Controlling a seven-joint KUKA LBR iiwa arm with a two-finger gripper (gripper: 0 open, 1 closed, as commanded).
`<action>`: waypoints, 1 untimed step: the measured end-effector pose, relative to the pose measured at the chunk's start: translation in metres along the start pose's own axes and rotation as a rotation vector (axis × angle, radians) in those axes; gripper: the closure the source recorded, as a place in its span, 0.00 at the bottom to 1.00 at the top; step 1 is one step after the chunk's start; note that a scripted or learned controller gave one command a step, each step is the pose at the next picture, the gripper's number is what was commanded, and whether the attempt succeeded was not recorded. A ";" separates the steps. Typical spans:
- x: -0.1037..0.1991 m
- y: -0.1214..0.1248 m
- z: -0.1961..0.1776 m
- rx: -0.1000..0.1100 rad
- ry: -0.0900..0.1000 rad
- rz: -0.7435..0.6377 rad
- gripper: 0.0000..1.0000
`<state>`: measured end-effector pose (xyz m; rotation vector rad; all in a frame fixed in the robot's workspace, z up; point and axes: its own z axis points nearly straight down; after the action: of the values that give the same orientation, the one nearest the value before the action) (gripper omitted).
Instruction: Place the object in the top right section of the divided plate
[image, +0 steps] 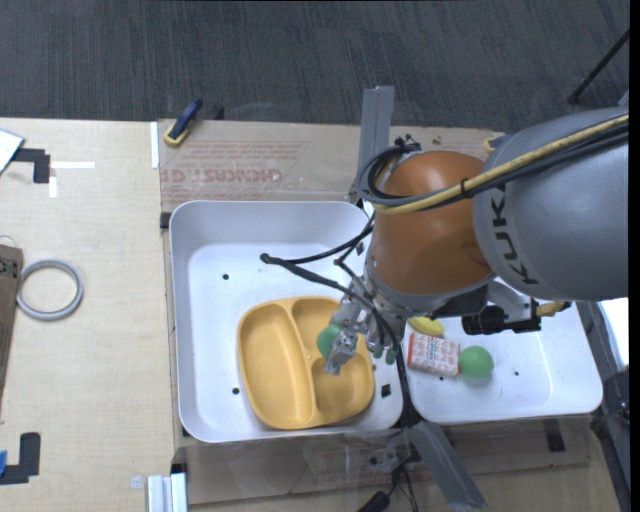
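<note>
A yellow divided plate (280, 375) lies in the left bin (200, 300), toward its front right. A small green object (326, 340) shows over the plate's top right section, by the ridge between the two right sections. The gripper (352, 345) hangs right against the object's right side and partly covers it. I cannot tell whether the object rests on the plate or is held. The arm's orange wrist hides the back right corner of the left bin.
In the right bin (560, 390) lie a red-and-white carton (433, 355), a green ball (476, 362) and a yellow piece (427, 325). A black cable (300, 262) loops over the left bin. A tape roll (46, 289) sits on the bench at the left.
</note>
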<state>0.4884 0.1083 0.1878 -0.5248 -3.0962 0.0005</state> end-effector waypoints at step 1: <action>0.029 0.052 0.011 0.000 0.001 -0.380 1.00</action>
<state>0.4778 0.1670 0.1765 0.0690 -3.1390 0.0003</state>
